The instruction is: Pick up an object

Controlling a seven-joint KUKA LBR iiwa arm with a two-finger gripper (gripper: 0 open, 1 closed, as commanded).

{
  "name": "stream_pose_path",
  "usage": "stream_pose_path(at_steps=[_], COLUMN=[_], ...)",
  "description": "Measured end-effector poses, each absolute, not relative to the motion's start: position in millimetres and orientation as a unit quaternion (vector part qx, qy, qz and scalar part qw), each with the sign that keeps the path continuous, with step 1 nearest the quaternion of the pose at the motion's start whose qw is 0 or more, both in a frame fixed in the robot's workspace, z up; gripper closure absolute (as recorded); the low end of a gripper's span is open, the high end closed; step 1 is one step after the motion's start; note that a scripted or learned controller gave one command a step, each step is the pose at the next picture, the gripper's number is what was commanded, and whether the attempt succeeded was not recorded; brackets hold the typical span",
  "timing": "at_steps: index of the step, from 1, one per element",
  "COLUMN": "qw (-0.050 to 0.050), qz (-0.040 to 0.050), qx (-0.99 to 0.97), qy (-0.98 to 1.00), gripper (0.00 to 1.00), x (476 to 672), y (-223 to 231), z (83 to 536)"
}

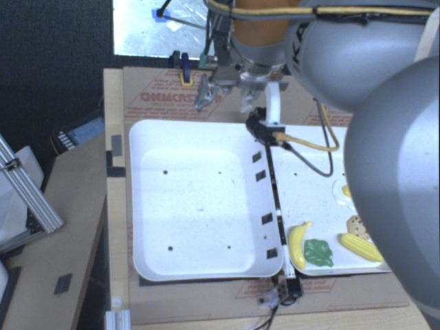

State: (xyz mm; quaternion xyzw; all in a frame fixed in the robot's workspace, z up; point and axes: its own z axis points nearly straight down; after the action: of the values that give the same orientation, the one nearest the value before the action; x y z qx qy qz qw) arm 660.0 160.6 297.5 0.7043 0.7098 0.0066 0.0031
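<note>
1. The grey KUKA arm with its orange wrist band point(265, 5) reaches in from the right; its two-finger metal gripper point(227, 102) hangs above the far edge of the left shallow white plastic bin point(148, 184), over the cardboard sheet point(158, 95); the fingers look spread apart, with nothing between them.
2. The candidates all lie in the right shallow white bin point(309, 184), at its near end: a yellow toy banana point(298, 245) beside the divider; a green leafy toy piece point(318, 252) touching the banana's right side; a yellow corn-like piece point(359, 247) further right; a speckled biscuit-like item point(355, 224) just behind it, partly hidden by the arm.
3. The step in hand, by my reading, is the approach; the gripper is well apart from every object.
4. To do it well: travel high across the divider; choose the corn-like piece, since it lies clear of its neighbours; the banana is crowded by the green piece and the wall.
5. Line the fingers across the narrow width of the piece; descend straight; close only once both fingers straddle it.
6. Lift slowly; check that the piece sits between the fingers before counting the grasp as made.
</note>
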Motion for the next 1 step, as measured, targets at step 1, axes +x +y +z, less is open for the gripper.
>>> stream_pose_path(at_steps=[1], qw=[0.003], qz=[0.0082], qx=[0.703], qy=[0.711], gripper=[0.00], x=[654.3], y=[213.5], z=[416.2])
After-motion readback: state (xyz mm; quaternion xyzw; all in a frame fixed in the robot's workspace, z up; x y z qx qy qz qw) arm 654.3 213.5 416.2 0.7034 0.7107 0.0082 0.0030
